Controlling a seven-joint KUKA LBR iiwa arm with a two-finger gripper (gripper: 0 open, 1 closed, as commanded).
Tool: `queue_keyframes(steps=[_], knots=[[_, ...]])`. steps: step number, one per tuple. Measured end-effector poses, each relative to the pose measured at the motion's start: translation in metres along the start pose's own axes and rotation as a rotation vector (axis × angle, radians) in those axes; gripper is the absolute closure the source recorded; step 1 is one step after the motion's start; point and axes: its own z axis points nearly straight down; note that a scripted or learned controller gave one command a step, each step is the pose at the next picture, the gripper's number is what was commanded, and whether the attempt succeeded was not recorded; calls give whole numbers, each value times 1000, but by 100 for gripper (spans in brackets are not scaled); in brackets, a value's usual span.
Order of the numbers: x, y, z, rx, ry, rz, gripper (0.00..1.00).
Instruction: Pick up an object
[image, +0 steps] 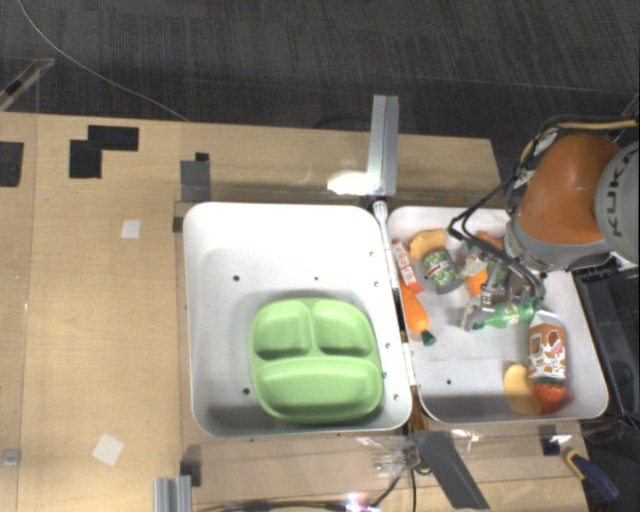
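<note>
My gripper (497, 296) hangs low over the middle of the right bin (590, 400), under the grey arm with its orange band (565, 190). Just below it lies a small green bottle (503, 317), touching or nearly touching the gripper. An orange piece (477, 277) and a green can (438, 268) sit to its left. A carrot-shaped toy (415, 311) and a red-and-white packet (403, 264) lie along the bin's left wall. A yellow item (429, 242) rests at the back.
A bottle with a red-and-white label (547, 356), a yellow fruit (516, 384) and a red fruit (551, 396) crowd the right bin's front right corner. The left bin (215, 250) holds a green divided plate (316, 358).
</note>
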Motion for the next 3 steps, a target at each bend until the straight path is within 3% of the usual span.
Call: queue_keyframes(steps=[1,2,3], knots=[[-42,51,2,-1,2,281,0],[43,12,-2,0,-2,314,0],[-23,38,2,-1,1,552,0]])
